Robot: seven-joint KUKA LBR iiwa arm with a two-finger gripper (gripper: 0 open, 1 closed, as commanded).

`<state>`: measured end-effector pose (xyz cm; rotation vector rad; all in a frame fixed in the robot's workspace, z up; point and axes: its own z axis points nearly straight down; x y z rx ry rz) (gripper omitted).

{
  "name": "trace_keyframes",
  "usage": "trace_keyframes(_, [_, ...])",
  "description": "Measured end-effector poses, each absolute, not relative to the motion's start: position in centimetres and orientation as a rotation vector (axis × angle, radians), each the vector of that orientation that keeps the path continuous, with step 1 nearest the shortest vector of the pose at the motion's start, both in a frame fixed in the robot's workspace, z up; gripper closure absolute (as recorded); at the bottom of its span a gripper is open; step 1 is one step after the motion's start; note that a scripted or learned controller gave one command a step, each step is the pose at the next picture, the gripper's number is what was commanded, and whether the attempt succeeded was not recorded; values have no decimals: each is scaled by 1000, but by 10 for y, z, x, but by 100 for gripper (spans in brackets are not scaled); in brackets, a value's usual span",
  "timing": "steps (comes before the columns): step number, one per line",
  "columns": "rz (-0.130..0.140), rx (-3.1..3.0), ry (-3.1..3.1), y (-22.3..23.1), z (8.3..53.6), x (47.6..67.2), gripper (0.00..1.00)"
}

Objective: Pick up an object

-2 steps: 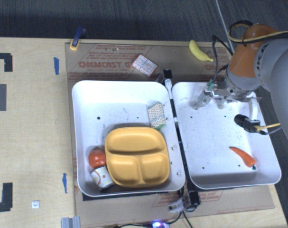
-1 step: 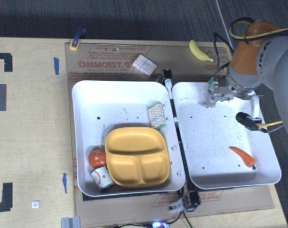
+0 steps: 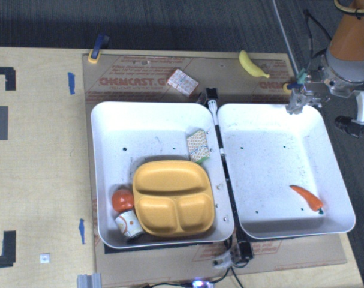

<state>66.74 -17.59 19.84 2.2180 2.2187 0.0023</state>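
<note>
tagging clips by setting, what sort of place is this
Probably a robotics lab bench set up for grasping trials: two white bins side by side on a taped board, toy items such as a yellow tray and carrot, and a robot arm at the right.

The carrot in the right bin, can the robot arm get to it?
Probably yes. The carrot lies alone near the front corner of the right bin, with nothing over it. The gripper hangs at that bin's back rim.

Light bright and even from above. Soft shadows seen inside white bins (image 3: 104,122). Picture slightly grainy, edges blurred.
</note>
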Motion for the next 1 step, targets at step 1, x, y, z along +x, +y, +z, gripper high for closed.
trace_keyframes(1, [2, 2220, 2225, -95, 250, 642, 100])
